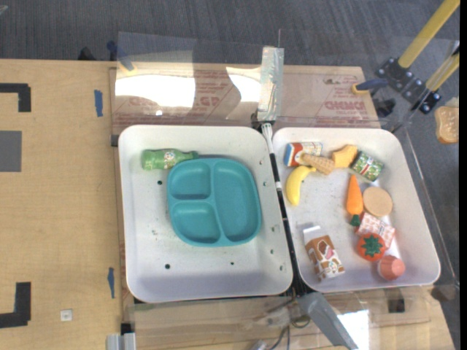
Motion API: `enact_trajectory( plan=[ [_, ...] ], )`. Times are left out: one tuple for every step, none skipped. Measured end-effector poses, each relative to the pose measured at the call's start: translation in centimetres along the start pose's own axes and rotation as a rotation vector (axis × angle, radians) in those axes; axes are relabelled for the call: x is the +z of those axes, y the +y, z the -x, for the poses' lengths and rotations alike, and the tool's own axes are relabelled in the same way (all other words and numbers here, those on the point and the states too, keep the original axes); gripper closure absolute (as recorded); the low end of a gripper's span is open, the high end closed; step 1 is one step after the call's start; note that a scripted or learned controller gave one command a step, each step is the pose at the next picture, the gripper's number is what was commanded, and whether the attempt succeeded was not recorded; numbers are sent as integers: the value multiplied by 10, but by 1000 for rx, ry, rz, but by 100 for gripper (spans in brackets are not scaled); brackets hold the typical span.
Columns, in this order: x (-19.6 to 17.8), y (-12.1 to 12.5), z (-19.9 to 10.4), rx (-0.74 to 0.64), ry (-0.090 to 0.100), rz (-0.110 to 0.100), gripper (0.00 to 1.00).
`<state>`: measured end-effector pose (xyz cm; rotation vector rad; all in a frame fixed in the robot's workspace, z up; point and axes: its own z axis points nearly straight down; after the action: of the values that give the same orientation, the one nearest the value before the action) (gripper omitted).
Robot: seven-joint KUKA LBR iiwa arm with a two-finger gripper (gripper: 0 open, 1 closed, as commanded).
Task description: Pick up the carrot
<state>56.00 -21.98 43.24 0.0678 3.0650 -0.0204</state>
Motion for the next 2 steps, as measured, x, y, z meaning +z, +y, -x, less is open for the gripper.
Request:
enact_trajectory(
  plan=[
    [-12,1,3,-1,-12,-1,100],
    [-25,2,6,-1,-24,-2,100]
  ],
)
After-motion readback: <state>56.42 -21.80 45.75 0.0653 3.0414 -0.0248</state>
